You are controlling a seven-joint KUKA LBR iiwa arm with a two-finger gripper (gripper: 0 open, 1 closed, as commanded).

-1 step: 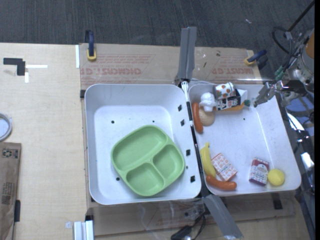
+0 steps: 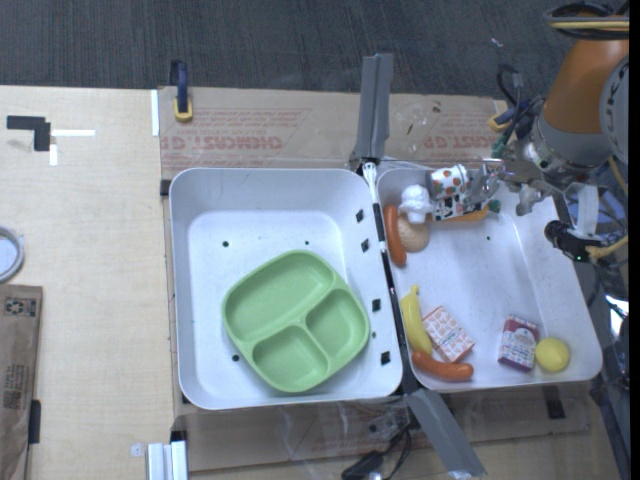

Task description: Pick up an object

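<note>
Spotted mug [image 2: 449,181] at tool [image 2: 478,190], far end of right bin [image 2: 560,278].

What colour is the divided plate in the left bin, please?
Light green plate, seen in the camera view.

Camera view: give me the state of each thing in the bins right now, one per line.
Green divided plate: flat, right way up, in left bin.
Banana: lying along right bin's left wall.
Lemon: resting in near right corner.
Two small cartons: lying flat.
Gripper: over right bin's far end.
</note>
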